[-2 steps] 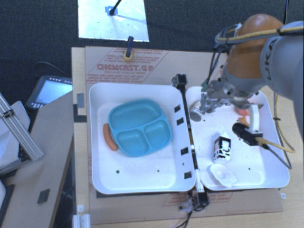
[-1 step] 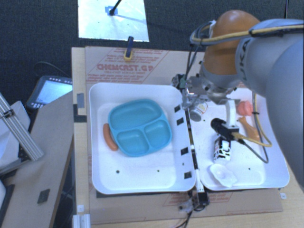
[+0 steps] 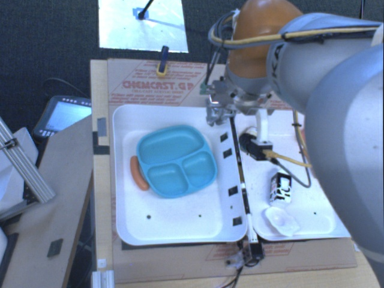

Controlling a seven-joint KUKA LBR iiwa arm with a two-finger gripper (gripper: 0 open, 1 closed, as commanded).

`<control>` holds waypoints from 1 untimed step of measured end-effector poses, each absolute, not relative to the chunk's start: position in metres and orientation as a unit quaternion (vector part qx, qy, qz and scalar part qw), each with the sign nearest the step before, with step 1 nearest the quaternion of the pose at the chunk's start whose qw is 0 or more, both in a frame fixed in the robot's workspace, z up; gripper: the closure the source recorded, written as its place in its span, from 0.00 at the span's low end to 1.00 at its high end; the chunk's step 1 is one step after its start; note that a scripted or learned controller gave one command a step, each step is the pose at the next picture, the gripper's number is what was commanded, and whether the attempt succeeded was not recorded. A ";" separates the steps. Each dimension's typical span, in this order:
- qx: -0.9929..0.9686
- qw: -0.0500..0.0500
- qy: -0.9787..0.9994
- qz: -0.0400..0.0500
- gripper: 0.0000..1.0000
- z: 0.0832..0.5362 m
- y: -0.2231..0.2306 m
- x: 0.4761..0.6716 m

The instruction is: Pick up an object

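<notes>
The grey arm (image 3: pixel 336 95), with its orange band (image 3: pixel 264 17), comes in from the right and covers the far part of the right bin (image 3: pixel 321 224). The gripper (image 3: pixel 215 114) hangs at the far right corner of the left bin (image 3: pixel 120 161), close to the strip where the two bins meet. I cannot tell whether it is spread or pressed together, since its tip is small and dark against the bin wall. The things to pick lie in both bins. A blue plate (image 3: pixel 177 161) with three compartments sits flat near the middle of the left bin, its far right edge near the gripper but apart from it. A sausage (image 3: pixel 138 173) lies along the plate's left side, just beside its rim or touching it. In the right bin a black and white can (image 3: pixel 280 188) lies tilted near the middle, and a crumpled clear cup (image 3: pixel 282 221) lies just in front of it, toward the near wall. Both bins rest on cardboard (image 3: pixel 156 84) with red print.
</notes>
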State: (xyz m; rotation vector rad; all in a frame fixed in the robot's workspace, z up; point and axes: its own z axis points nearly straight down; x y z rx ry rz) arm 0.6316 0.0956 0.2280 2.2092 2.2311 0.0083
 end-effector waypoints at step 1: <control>0.705 0.000 0.709 0.001 0.00 0.227 0.092 0.630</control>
